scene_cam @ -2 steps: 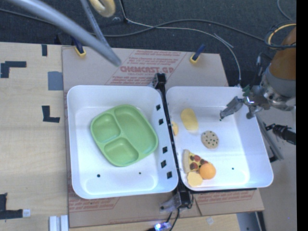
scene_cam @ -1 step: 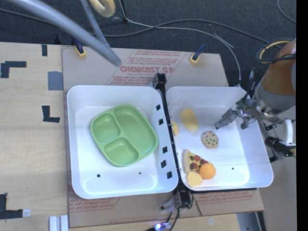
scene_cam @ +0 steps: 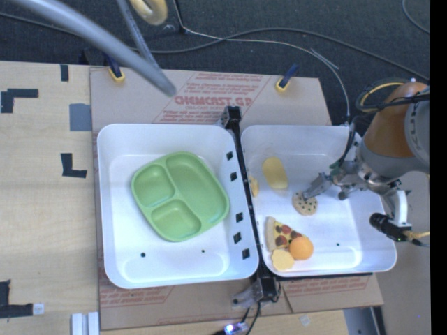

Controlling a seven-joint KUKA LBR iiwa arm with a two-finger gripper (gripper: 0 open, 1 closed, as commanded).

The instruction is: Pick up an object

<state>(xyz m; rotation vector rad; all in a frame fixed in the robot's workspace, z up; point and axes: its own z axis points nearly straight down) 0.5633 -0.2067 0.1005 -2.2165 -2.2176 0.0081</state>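
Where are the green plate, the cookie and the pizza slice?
green plate (scene_cam: 180, 195): camera view, its centre ridge.
cookie (scene_cam: 304, 204): camera view, middle of its top.
pizza slice (scene_cam: 278, 234): camera view, its topped face.

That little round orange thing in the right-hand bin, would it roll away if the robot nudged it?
Probably. The orange ball looks round and smooth, so a nudge could roll it. The pizza slice and yellow piece touching it might check it on that side.

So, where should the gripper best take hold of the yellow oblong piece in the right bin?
Probably across the narrow middle of the yellow oblong piece, coming straight down. It lies flat, long axis running up the picture, apart from the cookie, so both long sides look free.
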